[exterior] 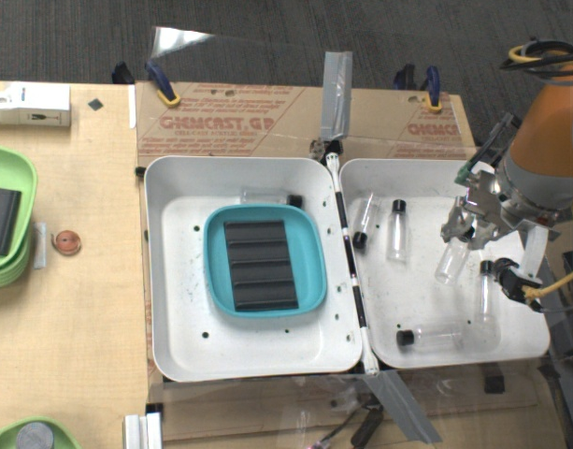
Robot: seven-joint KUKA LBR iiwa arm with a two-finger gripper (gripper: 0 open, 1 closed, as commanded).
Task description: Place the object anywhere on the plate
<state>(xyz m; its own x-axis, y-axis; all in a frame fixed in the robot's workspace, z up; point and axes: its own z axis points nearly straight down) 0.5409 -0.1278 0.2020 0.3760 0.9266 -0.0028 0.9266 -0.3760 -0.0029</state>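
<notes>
Vials, clear with black caps, lie scattered in the right bin [538,344]. One vial [397,229] lies near the bin's far edge, cap toward that edge. A second vial [364,221] rests against the bin's left wall, cap toward the near side. A third vial [434,339] lies along the near edge, its cap pointing toward the near-left corner. A fourth clear tube [451,263] sits just under the gripper near the bin's right side; whether it touches the gripper cannot be told. A further tube [483,297] lies close to the right edge, faint against the white floor.

Plate [309,251]: teal, square with rounded corners, seated at the centre of the left bin [174,344]. It carries a black ribbed block [260,265] that covers most of its middle. None of the vials is on it.

Gripper [466,230]: positioned over the right side of the right bin, below the orange band [548,129] of the arm. Whether it is spread or closed cannot be told from this angle, and no item is seen pinched in it.

Surroundings: cardboard sheet [230,115] under the bins' far edge, held by clamps [162,84]; a green tray [10,218] at the bench's left edge; a small round orange item [67,242] beside it.
</notes>
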